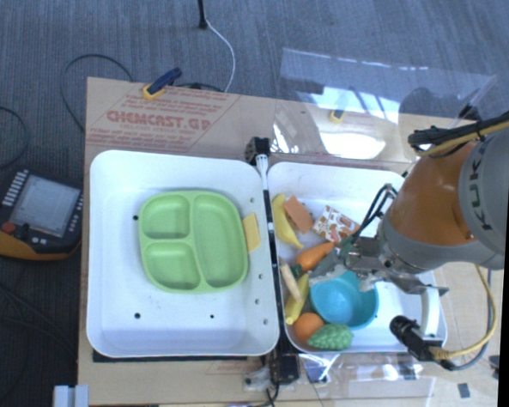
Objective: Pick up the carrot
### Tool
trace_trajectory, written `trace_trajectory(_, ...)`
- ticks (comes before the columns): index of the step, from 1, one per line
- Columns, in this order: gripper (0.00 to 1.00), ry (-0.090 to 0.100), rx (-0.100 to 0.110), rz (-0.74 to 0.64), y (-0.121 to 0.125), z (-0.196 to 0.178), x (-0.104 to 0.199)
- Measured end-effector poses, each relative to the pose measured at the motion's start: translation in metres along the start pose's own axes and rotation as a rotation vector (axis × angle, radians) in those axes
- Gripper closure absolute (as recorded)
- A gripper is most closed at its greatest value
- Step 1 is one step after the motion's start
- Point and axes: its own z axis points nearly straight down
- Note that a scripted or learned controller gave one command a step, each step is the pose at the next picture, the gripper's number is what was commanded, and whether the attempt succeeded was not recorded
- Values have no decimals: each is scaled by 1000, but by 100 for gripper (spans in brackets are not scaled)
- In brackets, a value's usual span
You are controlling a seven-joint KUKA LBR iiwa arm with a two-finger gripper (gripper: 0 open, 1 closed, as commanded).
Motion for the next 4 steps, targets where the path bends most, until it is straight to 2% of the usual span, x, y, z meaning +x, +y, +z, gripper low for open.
trace_trajectory(1, 0, -1, -8, 153, 53, 65, -10)
trace_trajectory(2, 0, 4, -19, 446, 65, 88, -19)
trace_trajectory(3, 100, 3, -23, 445, 67, 76, -20)
trace_trajectory(4, 100, 24, -25, 93, 53, 86, -69)
